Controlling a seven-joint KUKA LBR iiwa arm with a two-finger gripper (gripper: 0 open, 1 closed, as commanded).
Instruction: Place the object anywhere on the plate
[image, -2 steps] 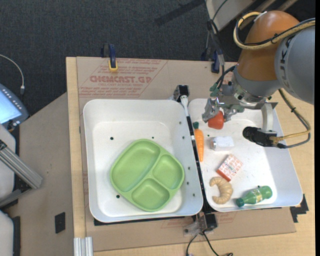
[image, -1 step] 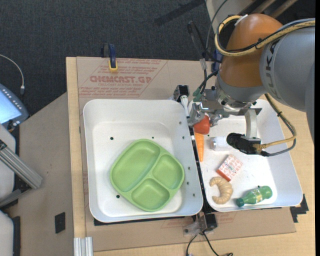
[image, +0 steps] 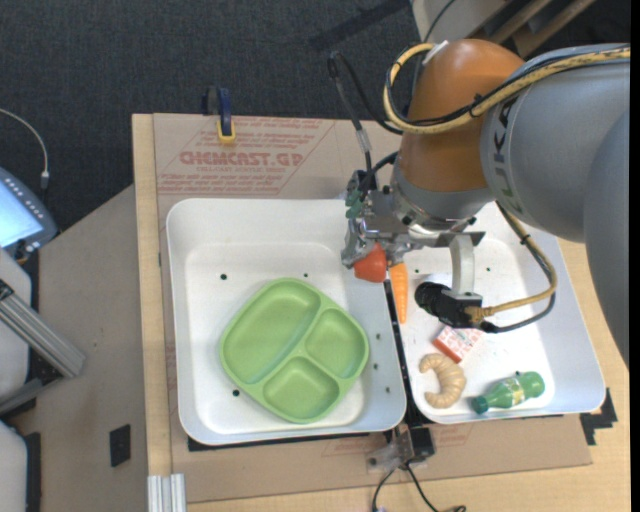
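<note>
Gripper (image: 368, 250) low over the seam between the bins, red-orange object (image: 371, 265) pinched at its fingertips (looks held), green plate (image: 293, 349) in left bin down-left of it, well apart, carrot (image: 399, 291) just right.

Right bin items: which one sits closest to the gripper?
The carrot, orange and upright in the view, just below the gripper. The croissant, green bottle and red-white packet lie farther toward the front.
</note>
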